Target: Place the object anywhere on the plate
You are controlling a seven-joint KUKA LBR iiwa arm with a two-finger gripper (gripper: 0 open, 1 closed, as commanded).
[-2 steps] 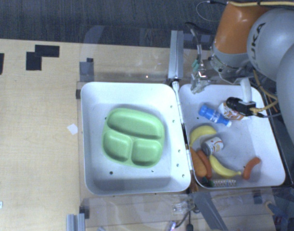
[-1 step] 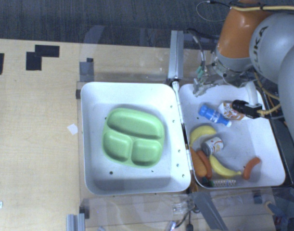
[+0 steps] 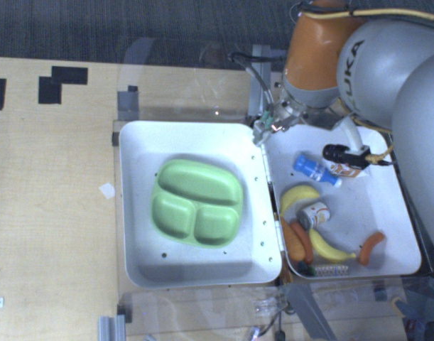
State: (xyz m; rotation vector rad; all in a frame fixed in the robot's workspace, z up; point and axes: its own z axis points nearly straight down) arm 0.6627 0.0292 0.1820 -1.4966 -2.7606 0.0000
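Note:
A green plate (image 3: 197, 201) with three compartments lies in the middle of the left bin (image 3: 135, 212); nothing rests on it. In the right bin (image 3: 398, 212) lie a blue bottle (image 3: 316, 169), a yellow banana (image 3: 300, 195), a small tin can (image 3: 315, 215), a second banana (image 3: 332, 251), an orange carrot (image 3: 296, 241) and a red sausage (image 3: 371, 247). My gripper (image 3: 263, 128) hangs below the orange wrist band at the far end of the wall between the two bins. It sits above and left of the blue bottle, with nothing visibly in it.
The grey arm covers the upper right of the view and overhangs the right bin's far corner. The divider wall (image 3: 272, 204) between the bins runs down the middle. Pale wooden bench (image 3: 53, 204) spreads to the left.

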